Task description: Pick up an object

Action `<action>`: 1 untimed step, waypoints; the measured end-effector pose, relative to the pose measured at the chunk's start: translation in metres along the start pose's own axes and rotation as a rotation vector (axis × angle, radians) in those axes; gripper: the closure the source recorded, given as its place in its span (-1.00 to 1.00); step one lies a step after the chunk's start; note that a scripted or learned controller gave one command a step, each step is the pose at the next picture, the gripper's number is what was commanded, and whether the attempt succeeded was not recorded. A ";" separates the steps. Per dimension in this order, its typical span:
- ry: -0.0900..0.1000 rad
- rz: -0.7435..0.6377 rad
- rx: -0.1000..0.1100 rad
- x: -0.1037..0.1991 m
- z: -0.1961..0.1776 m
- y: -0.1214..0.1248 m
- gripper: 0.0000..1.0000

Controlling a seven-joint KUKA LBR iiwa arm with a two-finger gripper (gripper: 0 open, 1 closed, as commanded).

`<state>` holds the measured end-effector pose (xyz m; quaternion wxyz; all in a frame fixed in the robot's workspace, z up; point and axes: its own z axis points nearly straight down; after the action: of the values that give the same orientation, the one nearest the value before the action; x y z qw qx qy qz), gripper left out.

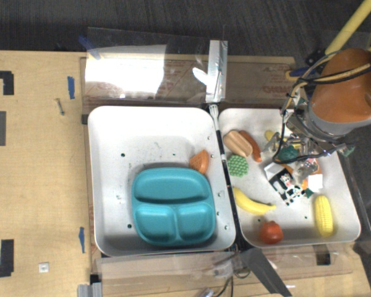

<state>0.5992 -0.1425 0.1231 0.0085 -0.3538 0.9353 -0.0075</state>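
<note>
My gripper (292, 161) hangs low over the upper middle of the right bin (349, 228), below the arm's orange band (345, 96). Around it in that bin lie a hot dog (242, 143), a green knobbly toy (237, 165), a banana (253, 203), a red tomato (271, 231) and a yellow corn cob (323, 215). The hot dog is just left of the gripper, and the banana is below and left of it. A small orange and white piece (312, 181) lies close under the gripper's right side. I see nothing clearly held.
The left bin (105, 135) holds a teal divided tray (173, 206) and a small orange object (200, 161) at the tray's upper right. A ridge between the bins (222, 166) runs down the middle. Clear plastic sheeting (148, 73) lies behind the bins.
</note>
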 end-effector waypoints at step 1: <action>-0.012 -0.011 0.016 -0.037 0.011 -0.004 -1.00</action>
<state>0.6298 -0.1207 0.1126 0.0170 -0.3589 0.9331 -0.0126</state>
